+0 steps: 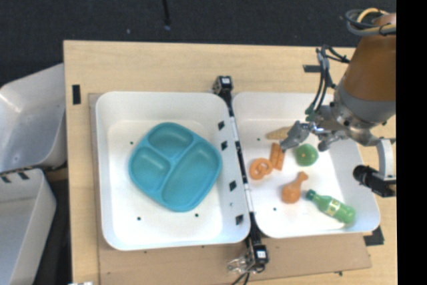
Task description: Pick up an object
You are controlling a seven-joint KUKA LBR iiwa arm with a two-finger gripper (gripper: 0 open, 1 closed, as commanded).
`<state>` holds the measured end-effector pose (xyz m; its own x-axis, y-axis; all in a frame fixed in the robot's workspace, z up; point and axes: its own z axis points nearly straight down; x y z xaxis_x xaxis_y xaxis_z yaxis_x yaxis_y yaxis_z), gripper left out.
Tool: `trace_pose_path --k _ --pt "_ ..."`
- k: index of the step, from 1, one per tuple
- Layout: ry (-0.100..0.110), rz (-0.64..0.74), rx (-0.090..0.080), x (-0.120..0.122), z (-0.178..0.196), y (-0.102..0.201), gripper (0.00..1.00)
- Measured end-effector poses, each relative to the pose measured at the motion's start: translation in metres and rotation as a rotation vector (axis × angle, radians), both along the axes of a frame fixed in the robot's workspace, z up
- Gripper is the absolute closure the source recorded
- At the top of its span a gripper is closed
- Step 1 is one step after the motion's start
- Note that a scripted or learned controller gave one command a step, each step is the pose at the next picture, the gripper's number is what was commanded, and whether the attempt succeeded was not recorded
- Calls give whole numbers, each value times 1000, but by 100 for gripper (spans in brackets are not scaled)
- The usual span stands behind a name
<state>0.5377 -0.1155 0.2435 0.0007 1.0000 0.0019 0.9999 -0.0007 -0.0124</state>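
Note:
The right bin (267,223) holds several small toys. A green round fruit (306,155) lies near its middle, with an orange block (276,157) and an orange ring (259,169) to its left. An orange drumstick shape (293,189) and a green bottle (331,205) lie nearer the front. My gripper (309,138) hangs just behind and above the green fruit, open, its grey fingers (292,137) spread to either side with nothing between them.
A blue divided plate (175,165) lies in the left bin (107,210). A tan flat piece (276,134) sits just left of the gripper. The divider (235,157) between the bins carries black clips. The arm's orange band (370,70) looms over the right bin's far right.

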Motion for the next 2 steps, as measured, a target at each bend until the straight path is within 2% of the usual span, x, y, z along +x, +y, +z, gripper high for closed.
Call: trace_pose_path --k 1,2 --pt "-13 3 -2 2 7 0 0" --pt "-10 0 -3 -4 -38 0 0"
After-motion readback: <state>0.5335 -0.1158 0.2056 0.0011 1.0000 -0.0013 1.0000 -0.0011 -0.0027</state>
